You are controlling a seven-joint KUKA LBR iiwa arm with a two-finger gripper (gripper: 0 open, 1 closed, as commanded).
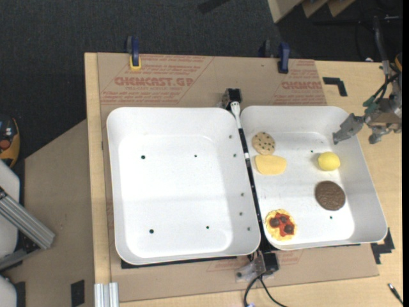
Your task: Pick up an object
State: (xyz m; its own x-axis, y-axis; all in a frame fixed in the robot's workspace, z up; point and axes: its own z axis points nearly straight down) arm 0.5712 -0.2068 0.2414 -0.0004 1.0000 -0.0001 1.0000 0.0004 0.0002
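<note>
Lemon (328,161), small and yellow, is taken as the likeliest target; it lies in the right bin (300,238), near the far right side, with a brown disc (330,195) just in front of it. The gripper (348,128) is seen at that bin's far right corner, apart from the lemon, nothing visibly held; whether it is open cannot be told. The approach is judged to be in hand; a short move inward and a descent are called for. The left bin (128,235) sits beside, on a brown board (192,75) clamped over dark carpet.

One fixed camera looks slantwise down over both bins (121,171).
</note>
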